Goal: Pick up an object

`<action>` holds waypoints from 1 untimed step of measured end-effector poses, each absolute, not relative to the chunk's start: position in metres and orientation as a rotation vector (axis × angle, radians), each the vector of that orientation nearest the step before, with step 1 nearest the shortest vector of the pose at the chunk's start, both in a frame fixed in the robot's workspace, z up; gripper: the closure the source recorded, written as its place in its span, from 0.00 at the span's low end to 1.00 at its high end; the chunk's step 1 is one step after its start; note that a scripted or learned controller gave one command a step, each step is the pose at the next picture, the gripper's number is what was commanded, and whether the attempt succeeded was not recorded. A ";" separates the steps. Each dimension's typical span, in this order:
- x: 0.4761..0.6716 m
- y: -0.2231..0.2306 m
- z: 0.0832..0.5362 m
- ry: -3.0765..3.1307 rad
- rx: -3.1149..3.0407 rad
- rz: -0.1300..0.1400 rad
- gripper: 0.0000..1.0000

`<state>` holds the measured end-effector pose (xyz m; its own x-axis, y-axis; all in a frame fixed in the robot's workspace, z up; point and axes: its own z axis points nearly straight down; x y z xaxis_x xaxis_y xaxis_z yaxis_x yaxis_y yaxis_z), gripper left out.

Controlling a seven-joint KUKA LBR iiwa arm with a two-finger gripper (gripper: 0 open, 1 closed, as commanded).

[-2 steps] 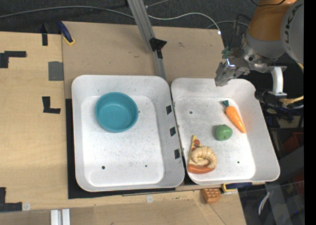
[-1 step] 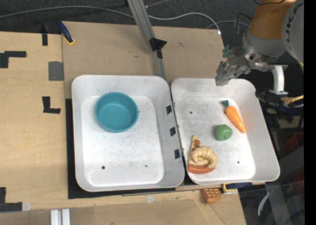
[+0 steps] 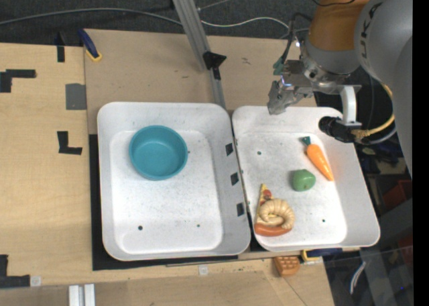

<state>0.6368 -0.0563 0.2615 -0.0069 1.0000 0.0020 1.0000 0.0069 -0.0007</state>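
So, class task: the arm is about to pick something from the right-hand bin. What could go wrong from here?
1. The tool hangs over the right bin's far rim, away from every item, so a straight descent would likely hit the rim or close on nothing.
2. The carrot and green piece lie close together; reaching for one may nudge the other.
3. The shrimp-like toy rests near the bin's left wall, leaving little finger room.
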 end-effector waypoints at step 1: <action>0.631 -0.004 0.250 -2.226 -2.212 0.001 1.00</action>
<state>0.6307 -0.0036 0.2499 -0.0063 1.0000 0.0015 1.0000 0.0063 -0.0025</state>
